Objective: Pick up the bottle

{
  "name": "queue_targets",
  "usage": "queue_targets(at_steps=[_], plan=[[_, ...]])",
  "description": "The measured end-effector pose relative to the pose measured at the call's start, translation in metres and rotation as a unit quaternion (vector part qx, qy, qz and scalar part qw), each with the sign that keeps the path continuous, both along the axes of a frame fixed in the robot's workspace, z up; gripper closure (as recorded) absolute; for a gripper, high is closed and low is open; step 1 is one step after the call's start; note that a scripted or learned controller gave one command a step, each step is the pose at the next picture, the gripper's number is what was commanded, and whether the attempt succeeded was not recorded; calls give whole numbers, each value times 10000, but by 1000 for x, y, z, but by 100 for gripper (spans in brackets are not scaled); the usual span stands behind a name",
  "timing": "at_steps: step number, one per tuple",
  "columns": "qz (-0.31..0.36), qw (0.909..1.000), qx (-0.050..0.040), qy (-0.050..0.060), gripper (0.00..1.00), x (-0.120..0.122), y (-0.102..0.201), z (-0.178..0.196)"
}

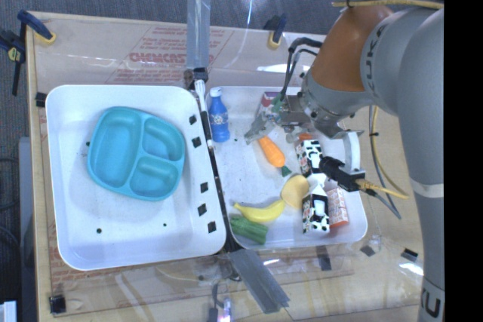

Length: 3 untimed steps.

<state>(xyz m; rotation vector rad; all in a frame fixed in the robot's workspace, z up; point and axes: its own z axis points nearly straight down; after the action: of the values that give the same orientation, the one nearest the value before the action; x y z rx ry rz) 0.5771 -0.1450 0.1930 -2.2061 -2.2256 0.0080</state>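
From the overhead camera I judge this as the approach step: my gripper (266, 119) hangs low in the right bin (240, 162), near the carrot (272, 151), nothing between its fingers. The bottle (218, 115) stands upright against that bin's left wall, apart from the gripper. Next I'd shift left and close on it. I cannot tell the gripper's opening; the wrist hides it.

Two white bins (64, 162), one blue bottle (218, 115), one carrot (272, 151), one banana (260, 212), one divided plate (136, 152)
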Motion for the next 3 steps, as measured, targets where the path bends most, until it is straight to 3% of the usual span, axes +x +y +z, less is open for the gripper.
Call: queue_targets(at_steps=[1,2,3], plan=[[197,9998,-4,-12,0,31,-26,-6],[-635,9980,-11,-8,0,69,26,-70],[-1773,9842,-15,-15,0,80,9,-105]])
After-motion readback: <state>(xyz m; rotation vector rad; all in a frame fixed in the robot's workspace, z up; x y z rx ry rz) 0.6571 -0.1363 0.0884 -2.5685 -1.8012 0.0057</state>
